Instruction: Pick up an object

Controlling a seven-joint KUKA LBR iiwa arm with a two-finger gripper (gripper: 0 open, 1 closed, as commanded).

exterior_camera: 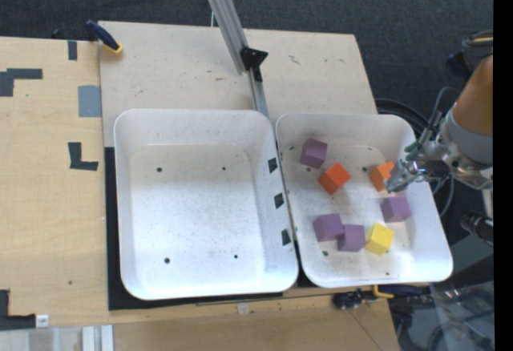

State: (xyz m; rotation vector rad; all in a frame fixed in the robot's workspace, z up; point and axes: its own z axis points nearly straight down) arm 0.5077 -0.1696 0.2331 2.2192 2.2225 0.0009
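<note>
Here, the hand (pixel 398 179) sits low at the right bin's (pixel 361 123) right edge.
Its grip cannot be told; it touches an orange block (pixel 379 175), above a purple block (pixel 395 209).

i see my gripper (pixel 398 179) low in the right bin (pixel 425 261), at an orange cube (pixel 380 175) by the right wall. a purple cube (pixel 395 208) lies just below it. a second orange cube (pixel 334 178) sits mid-bin, a yellow cube (pixel 380 238) nearer the front.
</note>
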